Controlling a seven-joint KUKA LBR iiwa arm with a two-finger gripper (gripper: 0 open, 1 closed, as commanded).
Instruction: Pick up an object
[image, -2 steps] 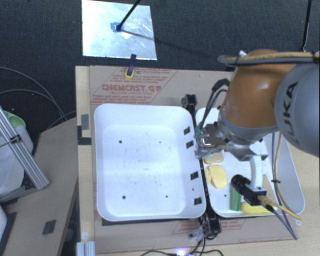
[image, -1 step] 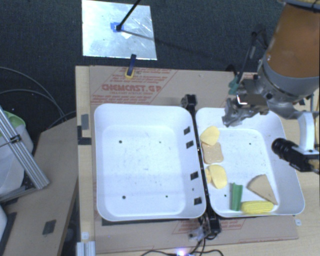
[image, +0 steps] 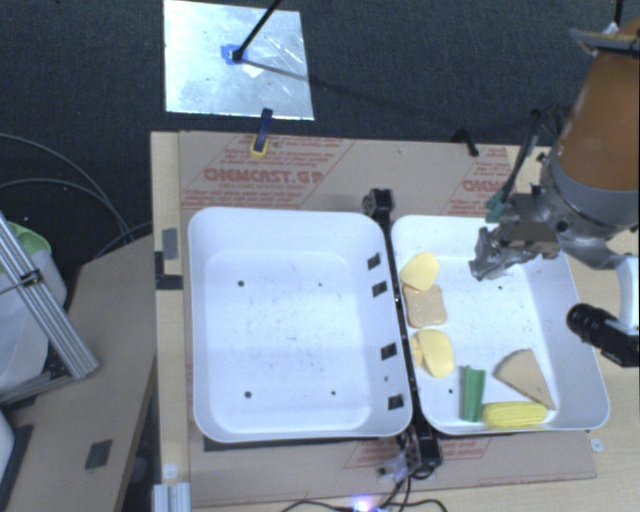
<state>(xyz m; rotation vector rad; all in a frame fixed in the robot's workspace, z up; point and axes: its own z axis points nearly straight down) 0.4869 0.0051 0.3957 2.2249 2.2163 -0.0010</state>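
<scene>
Claw (image: 492, 262) hovers over right bin (image: 560, 300), upper part; whether open or shut, cannot tell; nothing seen held. Nearest object: yellow slice (image: 420, 270), just left of claw, against the divider, atop tan slice (image: 427, 306).
</scene>
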